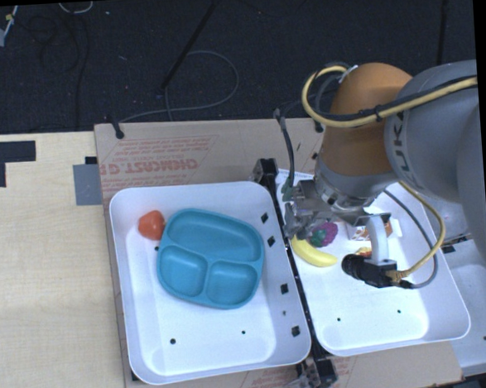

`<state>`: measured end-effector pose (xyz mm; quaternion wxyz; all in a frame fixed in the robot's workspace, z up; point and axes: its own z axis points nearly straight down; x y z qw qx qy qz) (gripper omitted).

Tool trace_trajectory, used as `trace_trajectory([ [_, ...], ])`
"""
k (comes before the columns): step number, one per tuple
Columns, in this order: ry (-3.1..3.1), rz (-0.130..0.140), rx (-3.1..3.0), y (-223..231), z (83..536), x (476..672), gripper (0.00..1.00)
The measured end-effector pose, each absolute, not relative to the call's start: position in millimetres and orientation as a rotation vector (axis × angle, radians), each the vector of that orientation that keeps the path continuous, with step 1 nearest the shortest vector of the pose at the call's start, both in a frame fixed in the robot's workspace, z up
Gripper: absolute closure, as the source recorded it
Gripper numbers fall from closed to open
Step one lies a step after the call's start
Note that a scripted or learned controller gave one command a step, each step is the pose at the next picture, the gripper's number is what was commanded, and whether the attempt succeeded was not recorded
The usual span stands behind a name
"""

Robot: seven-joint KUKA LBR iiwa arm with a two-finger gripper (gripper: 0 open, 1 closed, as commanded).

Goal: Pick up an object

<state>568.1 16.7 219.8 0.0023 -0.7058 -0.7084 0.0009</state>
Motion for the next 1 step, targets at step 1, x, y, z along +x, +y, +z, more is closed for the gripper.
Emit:
trace_trajectory([
  [1, -2.223, 0.004, -2.213, 77.0, 220.7, 559.1, 1.00],
])
